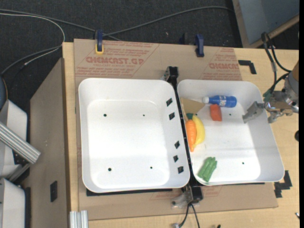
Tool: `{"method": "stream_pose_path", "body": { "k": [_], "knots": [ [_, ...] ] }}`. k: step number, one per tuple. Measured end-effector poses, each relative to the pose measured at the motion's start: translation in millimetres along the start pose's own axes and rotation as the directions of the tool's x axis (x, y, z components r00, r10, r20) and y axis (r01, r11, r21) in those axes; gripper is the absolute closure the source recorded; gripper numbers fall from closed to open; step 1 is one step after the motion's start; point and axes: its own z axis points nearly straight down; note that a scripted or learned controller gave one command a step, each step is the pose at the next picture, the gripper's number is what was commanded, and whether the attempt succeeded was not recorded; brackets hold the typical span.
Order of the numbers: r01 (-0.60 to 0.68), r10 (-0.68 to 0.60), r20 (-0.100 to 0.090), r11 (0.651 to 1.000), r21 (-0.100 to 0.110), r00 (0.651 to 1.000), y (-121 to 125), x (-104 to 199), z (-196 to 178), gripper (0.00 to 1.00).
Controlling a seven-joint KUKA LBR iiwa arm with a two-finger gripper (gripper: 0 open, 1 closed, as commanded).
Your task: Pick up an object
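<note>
The right bin [247, 148] holds several objects. A blue bottle [222, 100] lies on its side near the far wall, and a small red block [216, 112] sits just in front of it. An orange carrot [191, 134] and a yellow banana [199, 129] lie together against the left wall. A green object [207, 169] rests near the front rim. My gripper [260, 115] hangs over the bin's right rim, well right of the bottle and block. It is open with nothing between its fingers.
The left bin [90, 127] sits beside the right one, with a black divider [178, 127] between them. Both stand on a cardboard sheet [142, 56] held by a yellow clamp [99, 42] and a blue clamp [199, 45]. Cables [42, 18] run across the dark floor.
</note>
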Motion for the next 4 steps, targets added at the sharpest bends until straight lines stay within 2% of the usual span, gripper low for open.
{"method": "stream_pose_path", "body": {
  "k": [1, 3, 4],
  "knots": [
    [0.004, -0.004, 0.004, 1.0, -0.014, 1.0, 3.1, 0.6, -7.6, 0.0],
    [0.004, -0.004, 0.0, 1.0, -0.007, 1.0, -3.1, 10.9, 113.7, 0.0],
    [0.004, -0.004, 0.002, 1.0, -0.011, 1.0, -3.1, 11.5, 124.3, 0.0]
  ]
}}
